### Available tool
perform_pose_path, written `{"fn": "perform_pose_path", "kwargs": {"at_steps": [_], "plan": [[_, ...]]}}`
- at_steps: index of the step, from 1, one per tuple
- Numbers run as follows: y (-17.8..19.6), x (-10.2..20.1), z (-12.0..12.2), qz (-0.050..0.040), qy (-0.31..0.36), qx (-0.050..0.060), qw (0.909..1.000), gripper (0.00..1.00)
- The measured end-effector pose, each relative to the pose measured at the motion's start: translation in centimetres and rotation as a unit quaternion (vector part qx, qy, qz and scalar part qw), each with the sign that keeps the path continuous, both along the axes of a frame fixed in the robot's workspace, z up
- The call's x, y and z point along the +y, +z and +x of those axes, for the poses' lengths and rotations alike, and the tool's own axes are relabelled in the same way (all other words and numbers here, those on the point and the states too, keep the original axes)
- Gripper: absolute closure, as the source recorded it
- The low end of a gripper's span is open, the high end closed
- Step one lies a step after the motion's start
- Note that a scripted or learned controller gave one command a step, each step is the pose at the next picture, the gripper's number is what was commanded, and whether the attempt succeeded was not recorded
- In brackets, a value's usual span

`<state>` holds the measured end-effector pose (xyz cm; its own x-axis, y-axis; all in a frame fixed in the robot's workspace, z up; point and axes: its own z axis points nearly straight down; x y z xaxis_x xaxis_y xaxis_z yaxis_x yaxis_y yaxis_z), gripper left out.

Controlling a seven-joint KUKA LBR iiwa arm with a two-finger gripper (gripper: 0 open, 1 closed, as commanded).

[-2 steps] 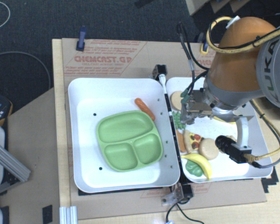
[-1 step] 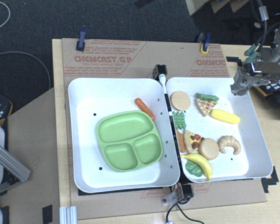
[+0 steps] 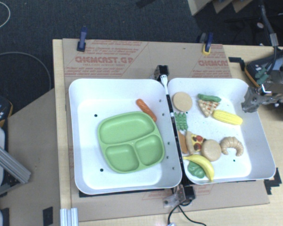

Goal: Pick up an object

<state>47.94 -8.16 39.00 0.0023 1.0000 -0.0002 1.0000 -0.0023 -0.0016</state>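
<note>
From my feed, biggest first: bench point(image 3: 61, 126) w/ two white bins side by side. Left bin point(image 3: 80, 126) carries the green divided plate point(image 3: 130, 141) in its middle, w/ bare floor all round it, esp. along the far and left walls; an orange carrot point(image 3: 146, 109) lies just off the plate's far-right corner, near the divider. Right bin point(image 3: 254, 149) is crowded on its left half: round bun point(image 3: 182, 101), pizza slice point(image 3: 207, 107), corn cob point(image 3: 227, 118), croissant point(image 3: 232, 146), banana point(image 3: 201, 165) at the near edge. Open floor along its right wall. Gripper point(image 3: 251, 103) sits at the right bin's far-right rim, nothing seen in it; can't tell if jaws are spread or closed. Corn cob is the nearest item, just left of it, not touching.
</note>
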Motion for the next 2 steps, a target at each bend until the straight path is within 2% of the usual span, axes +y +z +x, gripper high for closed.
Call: {"fn": "perform_pose_path", "kwargs": {"at_steps": [1,2], "plan": [[-6.3,11.2,0.2,0.0013,0.007,0.003,1.0000,1.00],[-11.3,18.7,-0.1,0.0006,0.004,0.002,1.0000,1.00]]}}
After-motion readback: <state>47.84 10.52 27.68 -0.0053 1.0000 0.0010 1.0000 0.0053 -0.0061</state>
